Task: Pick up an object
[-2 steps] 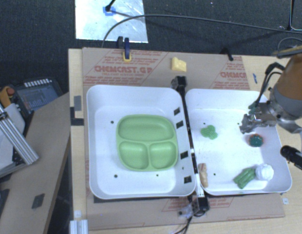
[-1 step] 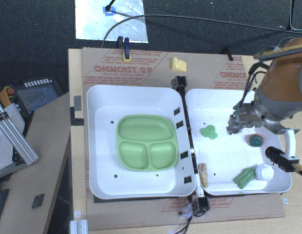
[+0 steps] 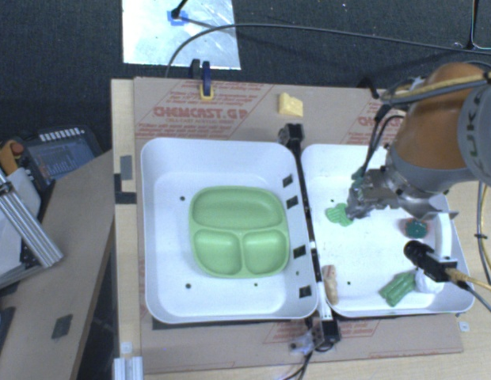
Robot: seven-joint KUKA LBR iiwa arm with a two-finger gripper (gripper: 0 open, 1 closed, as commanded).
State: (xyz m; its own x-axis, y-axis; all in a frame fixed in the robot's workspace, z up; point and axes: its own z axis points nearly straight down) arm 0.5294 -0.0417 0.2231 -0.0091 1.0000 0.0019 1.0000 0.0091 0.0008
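Observation:
My gripper (image 3: pixel 356 205) hangs low over the left part of the right bin (image 3: pixel 364 291). Its tip is right beside a small green object (image 3: pixel 337 214) that lies on the bin floor, and I cannot see whether the two touch. A teal round object (image 3: pixel 417 229) rests near the bin's right wall. A longer green object (image 3: pixel 397 289) lies at the front right. At the bin's front left edge, by the divider, is a tan piece (image 3: pixel 330 283).
The left bin (image 3: pixel 162 212) holds a pale green divided plate (image 3: pixel 237 231). A yellow block (image 3: pixel 291 104) and a blue-and-yellow clamp (image 3: pixel 204 78) sit on the cardboard behind the bins. Black clips (image 3: pixel 294 204) line the divider between the bins.

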